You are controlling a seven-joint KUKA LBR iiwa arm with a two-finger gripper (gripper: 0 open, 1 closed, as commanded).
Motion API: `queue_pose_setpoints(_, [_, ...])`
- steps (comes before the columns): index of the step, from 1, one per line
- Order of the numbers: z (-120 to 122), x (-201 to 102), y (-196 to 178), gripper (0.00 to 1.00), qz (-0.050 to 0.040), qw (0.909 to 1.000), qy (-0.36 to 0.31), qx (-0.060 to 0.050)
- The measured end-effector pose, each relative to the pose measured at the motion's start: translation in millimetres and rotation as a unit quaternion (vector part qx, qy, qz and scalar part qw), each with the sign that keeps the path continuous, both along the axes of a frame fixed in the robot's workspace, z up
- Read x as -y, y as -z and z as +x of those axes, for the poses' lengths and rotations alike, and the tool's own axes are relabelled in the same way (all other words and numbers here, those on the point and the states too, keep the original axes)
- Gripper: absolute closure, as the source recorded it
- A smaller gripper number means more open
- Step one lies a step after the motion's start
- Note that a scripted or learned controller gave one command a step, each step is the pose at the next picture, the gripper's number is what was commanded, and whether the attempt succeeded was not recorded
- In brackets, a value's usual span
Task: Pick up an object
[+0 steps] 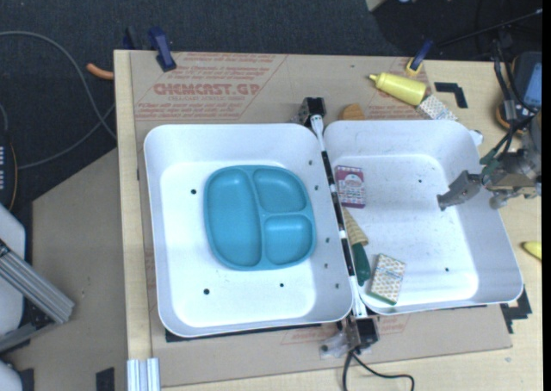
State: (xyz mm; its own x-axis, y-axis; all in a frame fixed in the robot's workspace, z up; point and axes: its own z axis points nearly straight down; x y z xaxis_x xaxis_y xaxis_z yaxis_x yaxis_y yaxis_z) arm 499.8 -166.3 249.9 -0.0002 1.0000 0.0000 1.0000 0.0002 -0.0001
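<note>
My gripper [475, 200] hangs over the right part of the right bin [448, 135], open, with nothing between its grey fingers [454, 194]. Along that bin's left wall lie a small maroon and white carton [350, 186], a tan cone-shaped piece [354, 229], a green marker [362, 264] and a patterned packet [386, 277]. All of them lie well left of the gripper. A blue divided plate [258, 215] rests in the middle of the left bin [172, 152].
On the bench behind the right bin lie a yellow bottle [399, 86] and a small brown object [351, 111]. A black clamp [312, 108] sits at the back where the bins meet. The right bin's middle floor is bare.
</note>
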Motion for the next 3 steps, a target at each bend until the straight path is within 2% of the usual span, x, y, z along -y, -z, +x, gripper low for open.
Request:
queue_pose_setpoints(1, [20, -65, 66, 0.0, 0.0009, 1.0, -0.001, -0.001])
queue_pose_setpoints(2, [-21, -70, 149, 0.0, 0.0003, 1.0, 0.0, -0.001])
queue_pose_setpoints(3, [47, -5, 165, 0.0, -0.0004, 1.0, 0.001, 0.0])
